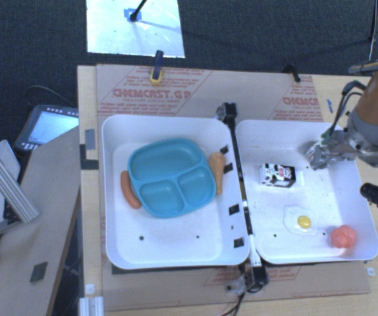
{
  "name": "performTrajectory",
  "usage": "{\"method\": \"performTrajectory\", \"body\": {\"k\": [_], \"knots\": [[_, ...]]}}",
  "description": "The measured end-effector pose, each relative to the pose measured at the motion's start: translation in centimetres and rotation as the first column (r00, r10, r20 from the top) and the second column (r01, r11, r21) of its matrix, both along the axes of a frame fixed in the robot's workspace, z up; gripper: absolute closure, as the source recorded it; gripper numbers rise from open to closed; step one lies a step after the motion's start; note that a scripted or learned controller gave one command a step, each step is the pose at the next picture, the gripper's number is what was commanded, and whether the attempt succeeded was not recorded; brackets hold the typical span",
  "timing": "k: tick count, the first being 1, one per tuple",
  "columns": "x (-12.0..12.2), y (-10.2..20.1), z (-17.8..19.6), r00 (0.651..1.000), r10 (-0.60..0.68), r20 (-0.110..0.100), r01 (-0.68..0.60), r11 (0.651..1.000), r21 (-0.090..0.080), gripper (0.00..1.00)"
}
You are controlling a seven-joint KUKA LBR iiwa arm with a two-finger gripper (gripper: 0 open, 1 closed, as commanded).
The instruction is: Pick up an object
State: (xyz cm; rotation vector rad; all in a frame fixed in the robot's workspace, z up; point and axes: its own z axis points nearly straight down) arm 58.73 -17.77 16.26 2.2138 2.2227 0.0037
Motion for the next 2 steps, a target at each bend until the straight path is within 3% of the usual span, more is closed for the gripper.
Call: {"method": "performTrajectory", "body": {"k": [1, 2], "knots": [[0.48, 0.89, 5.91, 1.0, 0.001, 0.003, -0.001, 1.0, 0.0, 1.0], [0.58, 0.88, 6.33, 1.0, 0.001, -0.002, -0.001, 1.0, 0.001, 1.0]]}}
